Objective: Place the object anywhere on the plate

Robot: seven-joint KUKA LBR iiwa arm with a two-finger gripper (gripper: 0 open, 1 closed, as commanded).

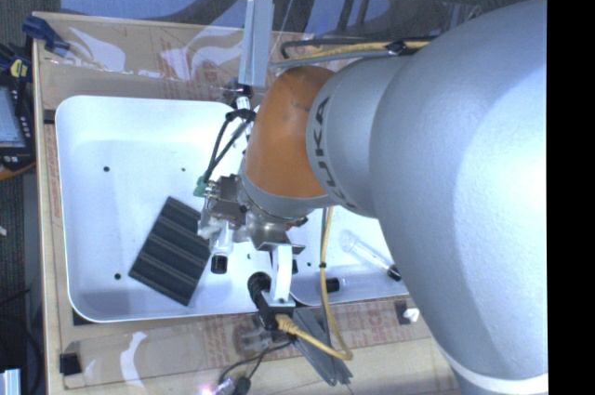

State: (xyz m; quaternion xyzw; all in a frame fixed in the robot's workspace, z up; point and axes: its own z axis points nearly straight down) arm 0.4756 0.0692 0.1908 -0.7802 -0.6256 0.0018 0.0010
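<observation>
A dark ribbed rectangular plate lies tilted in the front part of the left white bin. My gripper hangs right at the plate's right edge, low over the bin floor, below the orange band of the arm. The wrist hides much of the gripper, and I cannot make out anything held in it. A clear tube-like object with a dark tip lies in the right bin, partly under the arm.
The grey arm covers most of the right bin. Cables and a yellow hose hang from the wrist over the bins' front rim. Wooden bench edge runs along the front.
</observation>
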